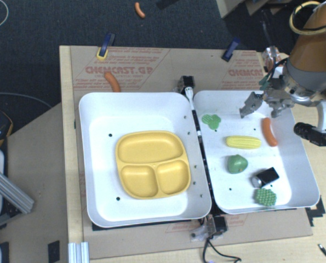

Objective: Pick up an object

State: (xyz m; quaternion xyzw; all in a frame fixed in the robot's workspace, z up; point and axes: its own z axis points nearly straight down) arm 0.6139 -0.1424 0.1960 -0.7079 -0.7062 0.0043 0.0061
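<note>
Nearest you, along the bench's front edge, sit the two white bins, and the left bin (91, 147) is the larger thing to note: it carries a yellow divided tray (150, 163) in its middle, three compartments, flat on the floor.

Look next at the right bin (299, 174). You see the arm (310, 53) reaching in over its far right corner, and the gripper (264, 106) hangs above the bin's far edge with its two fingers spread apart and nothing between them.

Your pickable things lie in this bin. A yellow corn cob (243, 142) lies crosswise near the bin's centre, toward the front of the gripper and apart from it. An orange sausage (269, 131) lies close by the right finger, near the right edge; you cannot tell from this slant whether they touch. A green rounded piece (237, 164) sits just in front of the corn. A black block (266, 177) lies near the front right corner, with a knobbly green piece (266, 196) just beside it at the front edge. A small green leafy piece (211, 121) lies near the far left corner, to the left of the gripper.
</note>
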